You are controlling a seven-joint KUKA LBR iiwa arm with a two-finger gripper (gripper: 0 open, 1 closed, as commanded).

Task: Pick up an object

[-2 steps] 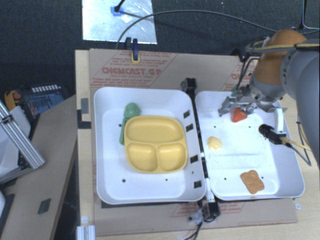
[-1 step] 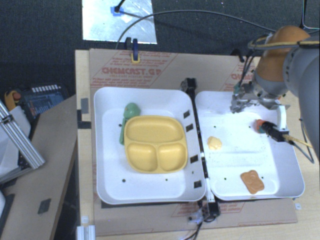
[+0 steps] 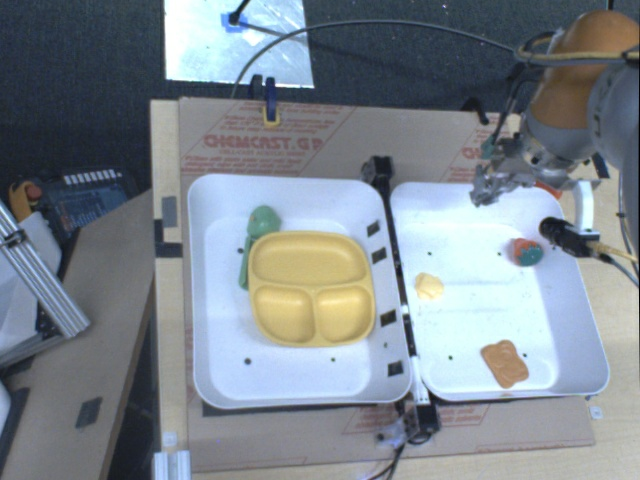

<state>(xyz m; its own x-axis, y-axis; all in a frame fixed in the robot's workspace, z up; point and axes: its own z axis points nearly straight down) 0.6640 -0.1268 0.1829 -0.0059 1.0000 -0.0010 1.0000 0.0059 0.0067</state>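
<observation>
Robotics lab (bench bins [image 3: 300, 193], cables [image 3: 400, 30], aluminium framing [image 3: 35, 278])

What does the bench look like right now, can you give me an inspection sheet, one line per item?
Surface: left bin and right bin, side by side on cardboard.
Job's things: yellow divided tray over a green utensil, left bin; pale yellow piece, red-and-teal toy, tan piece, right bin.
Clutter: nothing seen.
Gripper: above the right bin's far edge, holding nothing visible.
Cables: black cable arcing behind.
Surroundings: foil sheet on dark floor.
</observation>
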